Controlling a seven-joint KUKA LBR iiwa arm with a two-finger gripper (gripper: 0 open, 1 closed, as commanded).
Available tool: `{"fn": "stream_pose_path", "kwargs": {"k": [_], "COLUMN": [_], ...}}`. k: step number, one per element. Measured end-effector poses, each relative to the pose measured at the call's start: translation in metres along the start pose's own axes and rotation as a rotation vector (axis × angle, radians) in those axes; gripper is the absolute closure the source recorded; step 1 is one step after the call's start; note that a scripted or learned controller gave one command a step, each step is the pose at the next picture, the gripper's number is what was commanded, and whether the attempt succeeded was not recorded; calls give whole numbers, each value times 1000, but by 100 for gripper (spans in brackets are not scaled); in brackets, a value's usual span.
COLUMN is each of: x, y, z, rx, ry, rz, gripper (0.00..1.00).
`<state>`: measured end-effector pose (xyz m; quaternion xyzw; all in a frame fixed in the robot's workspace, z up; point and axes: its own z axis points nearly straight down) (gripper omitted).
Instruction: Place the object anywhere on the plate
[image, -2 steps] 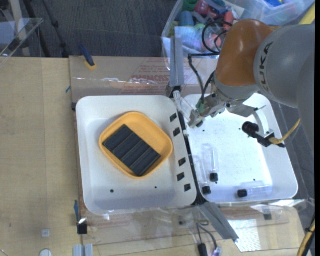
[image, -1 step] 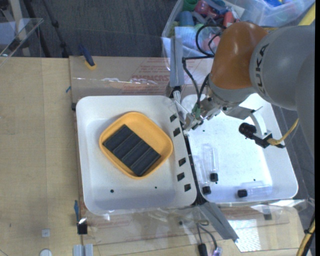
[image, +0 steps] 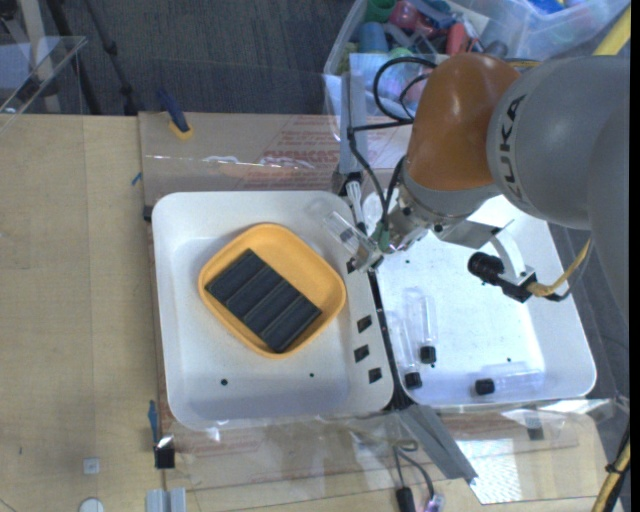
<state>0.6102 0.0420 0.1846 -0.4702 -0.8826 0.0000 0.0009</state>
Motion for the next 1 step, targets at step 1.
{"fn": "stream_pose_path", "kwargs": {"k": [1], "x": [0], "y": [0], "z": [0], "rx": [0], "ry": [0], "rz": [1], "gripper": [0]}}
